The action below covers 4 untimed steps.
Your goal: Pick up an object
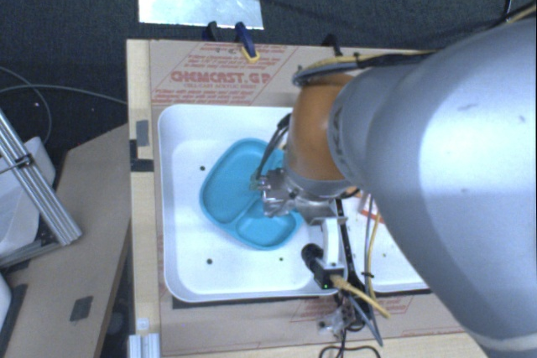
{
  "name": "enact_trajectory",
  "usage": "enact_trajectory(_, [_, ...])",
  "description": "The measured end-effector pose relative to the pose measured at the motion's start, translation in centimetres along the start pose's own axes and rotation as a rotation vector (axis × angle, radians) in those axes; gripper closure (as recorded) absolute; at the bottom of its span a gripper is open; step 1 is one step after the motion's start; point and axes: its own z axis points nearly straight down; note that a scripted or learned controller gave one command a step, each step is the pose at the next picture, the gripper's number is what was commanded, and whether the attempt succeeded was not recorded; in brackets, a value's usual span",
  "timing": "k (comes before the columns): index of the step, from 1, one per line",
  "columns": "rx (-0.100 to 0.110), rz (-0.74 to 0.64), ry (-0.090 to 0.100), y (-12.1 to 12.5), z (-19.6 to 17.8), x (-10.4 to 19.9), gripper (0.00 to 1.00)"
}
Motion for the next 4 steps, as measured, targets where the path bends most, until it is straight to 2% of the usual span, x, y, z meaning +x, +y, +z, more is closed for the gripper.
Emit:
enact_trajectory(1, [-0.016, -0.006, 0.001, 12.2, -7.1, -0.5, 1.0])
enact_trajectory(2, [-0.015, -0.011, 0.009, 4.8, -23.1, 3.8, 1.0])
enact_trajectory(3, [-0.005, -0.011, 0.001, 5.0, -23.1, 3.4, 1.0])
enact_trajectory(4, [0.004, 0.002, 0.0, -1.1, -21.4, 0.5, 1.0])
